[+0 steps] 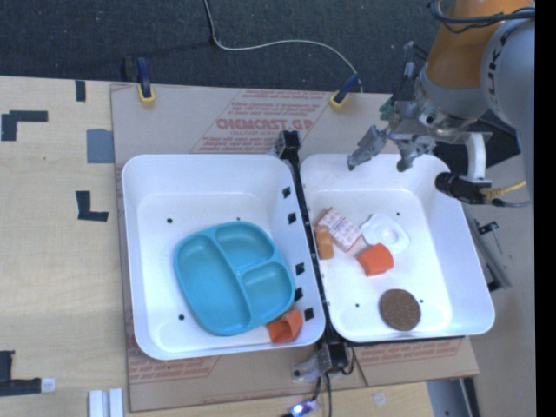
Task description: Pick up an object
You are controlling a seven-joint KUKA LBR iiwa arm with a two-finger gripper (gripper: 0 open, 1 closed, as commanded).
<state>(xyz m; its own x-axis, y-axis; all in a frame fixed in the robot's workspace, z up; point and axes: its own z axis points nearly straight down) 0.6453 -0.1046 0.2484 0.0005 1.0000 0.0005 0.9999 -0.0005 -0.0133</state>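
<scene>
My tool (382, 153) hangs above the far edge of the right bin (452, 233), its two fingers spread apart with nothing between them; one fingertip (355, 160) points toward the divider side of that bin and the other sits nearer my wrist. Taking the right bin as my landmark, several things lie on its floor: an orange block (375, 260) near the middle, a white round lid (383, 232) touching it on the far side, a printed packet (340, 228) just beside the lid toward the divider, and a small orange-tan piece (324, 243) next to the packet, close to the bin's left wall. A brown disc (400, 309) rests near the bin's near wall, apart from the block. All of these lie well below and nearer the camera than my tool, none touching it. Left of the right bin, sharing the divider, sits the left bin (143, 233), which holds a blue divided plate (234, 276) and an orange cup (286, 327) tucked in the corner nearest the right bin. Both bins rest on a cardboard sheet (243, 124) on the tabletop (52, 233).
</scene>
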